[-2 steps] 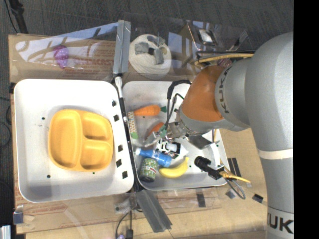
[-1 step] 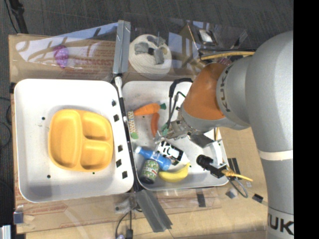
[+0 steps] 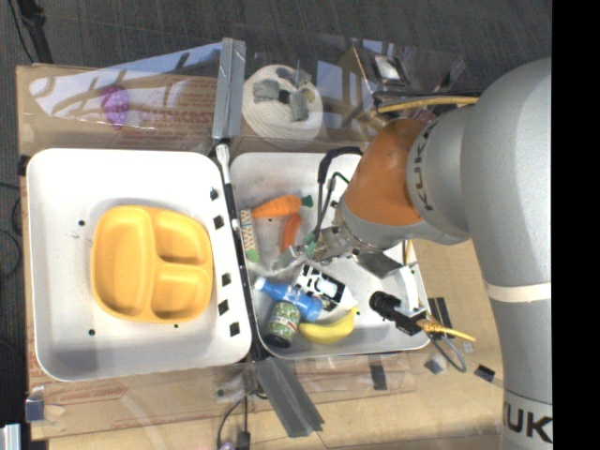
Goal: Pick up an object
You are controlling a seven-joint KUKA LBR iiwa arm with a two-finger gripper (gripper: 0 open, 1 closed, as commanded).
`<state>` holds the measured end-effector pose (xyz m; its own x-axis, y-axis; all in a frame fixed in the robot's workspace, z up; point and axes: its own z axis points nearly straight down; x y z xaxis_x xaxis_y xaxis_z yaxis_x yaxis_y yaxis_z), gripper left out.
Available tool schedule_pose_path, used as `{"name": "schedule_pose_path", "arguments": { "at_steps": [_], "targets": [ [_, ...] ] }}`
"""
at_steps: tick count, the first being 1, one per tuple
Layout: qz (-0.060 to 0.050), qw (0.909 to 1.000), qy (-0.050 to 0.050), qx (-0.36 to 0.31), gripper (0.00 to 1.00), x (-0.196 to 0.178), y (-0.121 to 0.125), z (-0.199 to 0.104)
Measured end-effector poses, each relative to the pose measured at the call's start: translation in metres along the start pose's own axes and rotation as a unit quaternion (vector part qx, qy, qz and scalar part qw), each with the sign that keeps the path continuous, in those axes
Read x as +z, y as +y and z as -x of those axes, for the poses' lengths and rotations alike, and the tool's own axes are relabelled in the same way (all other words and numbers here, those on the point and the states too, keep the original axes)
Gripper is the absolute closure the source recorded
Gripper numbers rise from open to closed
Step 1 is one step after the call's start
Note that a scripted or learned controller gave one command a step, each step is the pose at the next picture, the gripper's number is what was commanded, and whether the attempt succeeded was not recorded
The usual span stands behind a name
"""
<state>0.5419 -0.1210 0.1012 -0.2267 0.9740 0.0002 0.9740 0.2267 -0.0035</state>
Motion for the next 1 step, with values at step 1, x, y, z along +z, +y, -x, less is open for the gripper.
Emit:
{"name": "schedule_pose_path", "arguments": {
  "at_steps": [1],
  "targets": [
    [0.001,0.9948,0.000,-0.101,0.00,0.0089,0.0689,0.0162]
  ]
}}
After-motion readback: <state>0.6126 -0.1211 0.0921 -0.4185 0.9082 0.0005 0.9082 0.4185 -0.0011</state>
